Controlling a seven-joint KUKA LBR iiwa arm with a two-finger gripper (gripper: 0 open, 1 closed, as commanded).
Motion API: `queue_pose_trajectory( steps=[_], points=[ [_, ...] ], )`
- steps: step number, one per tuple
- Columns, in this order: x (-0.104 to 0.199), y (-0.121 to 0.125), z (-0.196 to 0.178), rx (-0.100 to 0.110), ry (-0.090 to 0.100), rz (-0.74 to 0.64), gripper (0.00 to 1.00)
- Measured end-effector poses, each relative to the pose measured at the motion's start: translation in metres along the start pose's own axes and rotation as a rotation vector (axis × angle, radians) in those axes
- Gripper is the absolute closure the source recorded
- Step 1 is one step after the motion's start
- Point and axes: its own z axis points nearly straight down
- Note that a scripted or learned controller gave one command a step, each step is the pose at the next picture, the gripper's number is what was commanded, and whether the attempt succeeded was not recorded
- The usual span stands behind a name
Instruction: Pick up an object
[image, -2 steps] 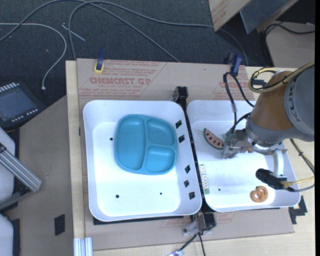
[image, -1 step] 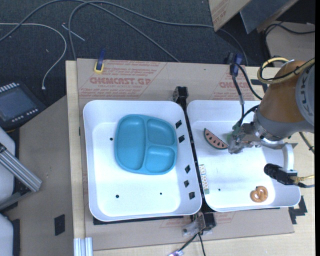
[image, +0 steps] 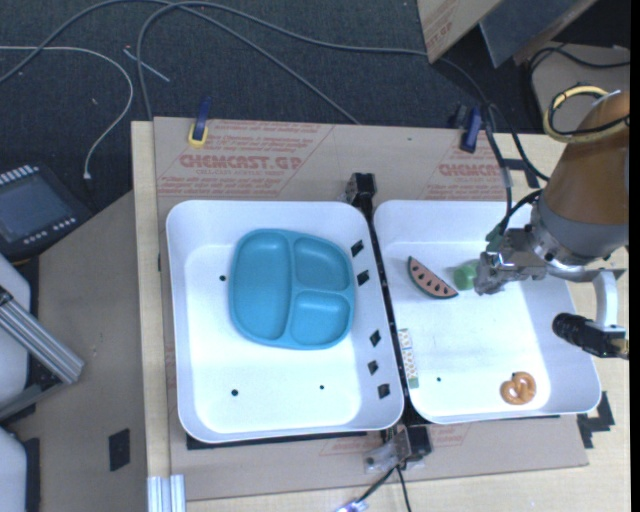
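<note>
- The tabletop (image: 150, 300) carries two white bins; the left bin (image: 200, 400) holds a blue divided plate (image: 292, 288).
- In the right bin (image: 560, 400), a pretzel (image: 519, 387) sits at lower right.
- A watermelon slice (image: 431, 278) lies just left of a small green object (image: 465, 274).
- The claw (image: 488, 277) is beside that green object; whether it grips is unclear.

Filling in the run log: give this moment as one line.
gripper: low in right bin | at: green object | beside: watermelon slice | pretzel: untouched | grasp: unclear
</note>
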Motion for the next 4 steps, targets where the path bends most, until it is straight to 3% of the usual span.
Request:
queue_pose_trajectory(
  steps=[1, 4],
  points=[
    [0.005, -0.001, -0.063, -0.002, -0.001, -0.001, 1.00],
    [0.144, 0.057, -0.044, 0.004, 0.002, -0.005, 1.00]
  ],
)
